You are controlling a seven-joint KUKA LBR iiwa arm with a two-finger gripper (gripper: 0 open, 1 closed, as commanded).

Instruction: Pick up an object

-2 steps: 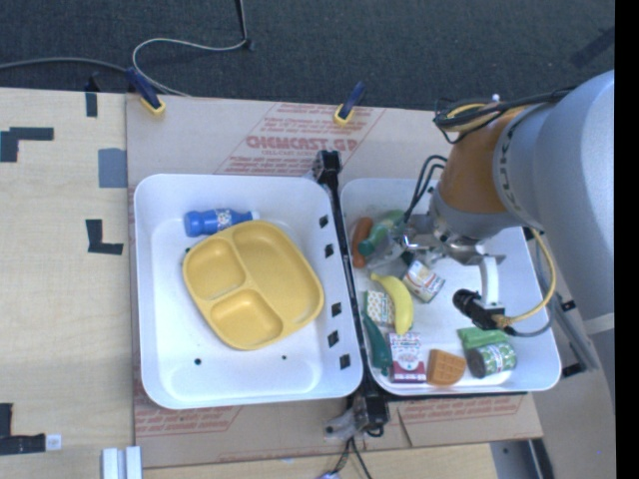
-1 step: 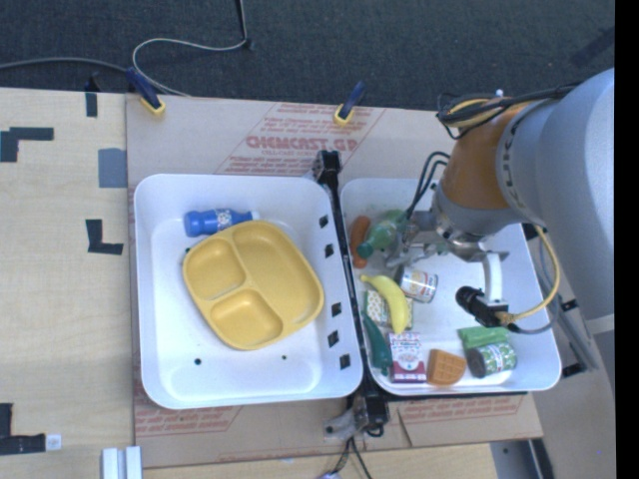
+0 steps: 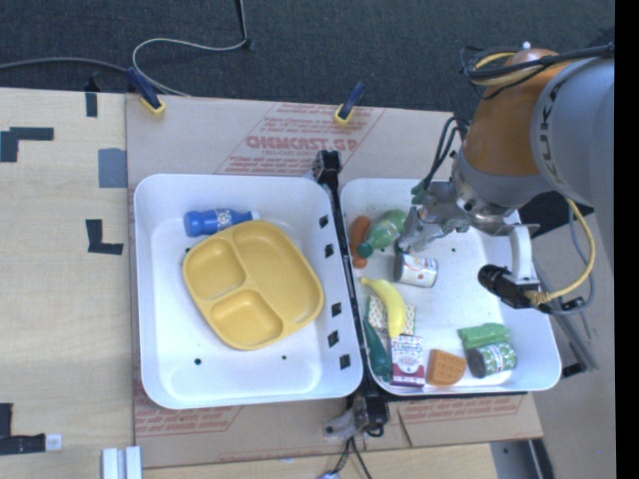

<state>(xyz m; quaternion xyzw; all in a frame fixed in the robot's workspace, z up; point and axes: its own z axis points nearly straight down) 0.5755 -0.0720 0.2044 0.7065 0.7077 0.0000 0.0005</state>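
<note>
Near the right bin's point(image 3: 539, 367) left wall, tool point(image 3: 411, 252) over small can point(image 3: 417, 270)

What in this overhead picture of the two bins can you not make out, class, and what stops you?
- End effector, camera view: the arm's wrist covers it, so its state is unclear.
- Small white object below it: too small to identify.
- Green item: partly hidden by the end effector.
- Label on the carton: too small to read.

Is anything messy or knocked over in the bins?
Yes. In the right bin, the green can and a small silver can lie on their sides, and the food crowds its left wall.
</note>
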